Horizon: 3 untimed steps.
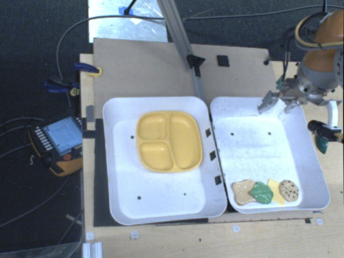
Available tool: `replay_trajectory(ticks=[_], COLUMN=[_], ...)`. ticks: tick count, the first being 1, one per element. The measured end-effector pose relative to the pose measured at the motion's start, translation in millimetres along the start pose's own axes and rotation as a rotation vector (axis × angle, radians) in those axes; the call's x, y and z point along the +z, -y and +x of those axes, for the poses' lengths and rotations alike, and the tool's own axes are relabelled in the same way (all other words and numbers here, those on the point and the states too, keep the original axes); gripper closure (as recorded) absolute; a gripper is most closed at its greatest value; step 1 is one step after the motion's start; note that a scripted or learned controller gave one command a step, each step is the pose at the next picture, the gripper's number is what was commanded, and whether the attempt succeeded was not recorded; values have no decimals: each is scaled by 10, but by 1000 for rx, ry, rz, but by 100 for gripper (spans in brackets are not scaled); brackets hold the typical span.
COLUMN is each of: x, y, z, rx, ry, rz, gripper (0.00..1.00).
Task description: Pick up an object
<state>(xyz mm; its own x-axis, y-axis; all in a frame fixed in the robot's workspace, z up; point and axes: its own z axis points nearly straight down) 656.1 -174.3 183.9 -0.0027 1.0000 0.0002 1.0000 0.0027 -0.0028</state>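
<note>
Several small items lie along the near edge of the right bin [269,144]: a tan bread-shaped piece [242,191], a green leafy piece [262,192], a yellow piece [276,190] and a round speckled cookie [289,190]. My gripper [278,104] hangs over the far edge of the right bin, well away from those items. Its two fingers stand spread apart, and nothing is between them.
A yellow divided plate [168,141] sits in the left bin [156,198]. A metal pole [177,26] slants down to the bins' far divide. Clamps, cables and a handheld pendant [56,141] lie left of the bench.
</note>
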Motion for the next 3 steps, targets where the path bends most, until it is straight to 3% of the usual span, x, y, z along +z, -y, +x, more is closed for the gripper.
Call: replay_trajectory(ticks=[2, 3], x=[952, 804], y=[-9, -31], z=[-54, -58], rx=[-1, -2], ry=[1, 3], rz=[-2, -9], gripper=[0, 100])
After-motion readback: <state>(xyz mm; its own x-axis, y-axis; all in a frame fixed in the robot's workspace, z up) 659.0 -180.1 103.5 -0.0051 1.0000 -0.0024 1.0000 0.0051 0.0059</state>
